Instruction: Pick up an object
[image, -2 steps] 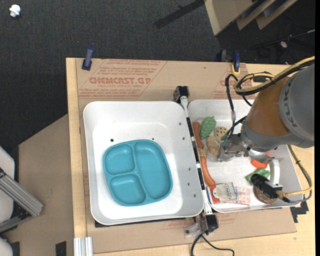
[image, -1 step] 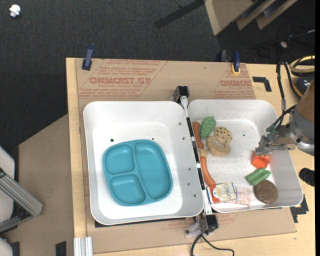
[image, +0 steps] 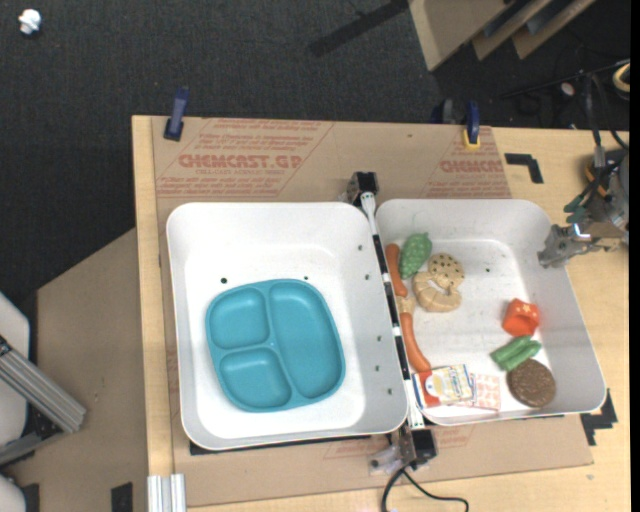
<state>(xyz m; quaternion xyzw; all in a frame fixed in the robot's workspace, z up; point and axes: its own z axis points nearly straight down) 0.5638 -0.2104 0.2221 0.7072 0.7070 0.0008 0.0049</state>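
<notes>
**A:** Camera view puts the end effector (image: 566, 245) right at the outer rim of the right bin (image: 500, 215), not yet over the toys. Grasping anything?

**B:** Nothing sits between its tips that I can see, but it is small and grey-on-grey there; whether it is spread or clenched I cannot tell.

**A:** So what would it go for?

**B:** The red pepper (image: 520, 317) lies nearest, just below and inward of it, standing apart from its neighbours with bare white floor around. I'd judge that the easiest pick. Further down, the green pod (image: 516, 352) touches the brown disc (image: 531, 383), close to the bin's near wall.

**A:** And the far side from it?

**B:** Crowded. The cookie (image: 445, 268) rests on a tan piece (image: 437, 293) beside a green leafy piece (image: 415, 250), and two orange carrots (image: 411, 342) hug the wall by the divider, where fingers would have little room. A small carton (image: 450, 384) lies flat in the corner.

**A:** The other bin?

**B:** Well beyond all that, the left bin (image: 200, 240) carries a blue divided plate (image: 275, 343), on the cardboard-covered worktop (image: 250, 160).
</notes>
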